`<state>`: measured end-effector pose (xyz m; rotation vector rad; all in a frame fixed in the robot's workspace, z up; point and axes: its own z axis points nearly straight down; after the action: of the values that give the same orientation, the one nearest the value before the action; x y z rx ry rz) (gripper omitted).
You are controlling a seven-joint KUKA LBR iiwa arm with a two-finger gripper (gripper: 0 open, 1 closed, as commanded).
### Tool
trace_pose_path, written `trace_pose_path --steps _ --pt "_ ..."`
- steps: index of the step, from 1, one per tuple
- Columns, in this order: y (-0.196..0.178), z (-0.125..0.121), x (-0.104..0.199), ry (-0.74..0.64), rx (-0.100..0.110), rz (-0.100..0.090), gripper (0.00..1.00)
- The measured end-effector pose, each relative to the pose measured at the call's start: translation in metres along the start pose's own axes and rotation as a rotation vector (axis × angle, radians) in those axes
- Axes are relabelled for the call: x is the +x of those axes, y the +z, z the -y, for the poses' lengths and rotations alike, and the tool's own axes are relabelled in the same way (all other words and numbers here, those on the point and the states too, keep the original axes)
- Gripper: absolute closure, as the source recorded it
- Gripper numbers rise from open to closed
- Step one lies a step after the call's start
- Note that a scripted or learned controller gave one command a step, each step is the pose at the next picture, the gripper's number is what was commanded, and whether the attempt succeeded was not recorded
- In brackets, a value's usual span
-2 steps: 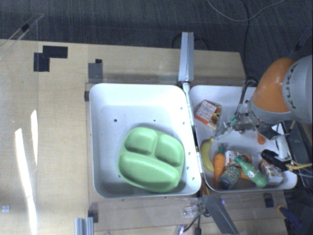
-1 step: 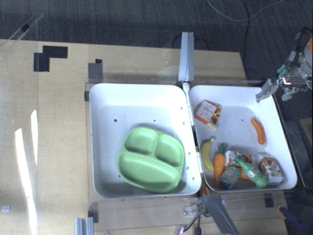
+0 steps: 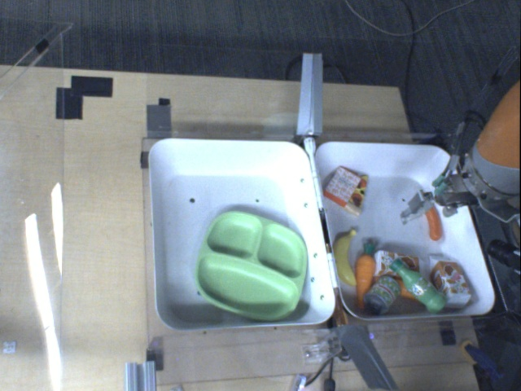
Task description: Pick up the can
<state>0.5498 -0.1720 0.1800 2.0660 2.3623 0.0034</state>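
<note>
The can (image 3: 381,295) is dark with a colourful label and sits near the front edge of the right bin (image 3: 391,163), wedged between a carrot (image 3: 365,272) and a green bottle (image 3: 420,287). My gripper (image 3: 428,204) hangs over the right side of that bin, reaching in from the right. It is well behind the can and to its right, apart from it. A small orange-red piece (image 3: 435,225) lies just below the gripper. Nothing shows held in the gripper.
The right bin also holds a snack packet (image 3: 346,189) at the back, a banana (image 3: 345,256), and two more packets (image 3: 449,277) (image 3: 400,262) crowding the can. A green divided tray (image 3: 254,265) lies in the left bin (image 3: 203,169). A metal divider post (image 3: 310,96) stands between the bins.
</note>
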Motion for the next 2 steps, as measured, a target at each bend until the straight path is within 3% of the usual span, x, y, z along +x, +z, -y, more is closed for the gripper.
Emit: trace_pose_path --steps 1,2 --pt "0.091 0.024 0.042 0.039 -0.009 0.002 0.0" --pt "0.079 0.021 0.043 0.036 -0.016 0.003 1.0"
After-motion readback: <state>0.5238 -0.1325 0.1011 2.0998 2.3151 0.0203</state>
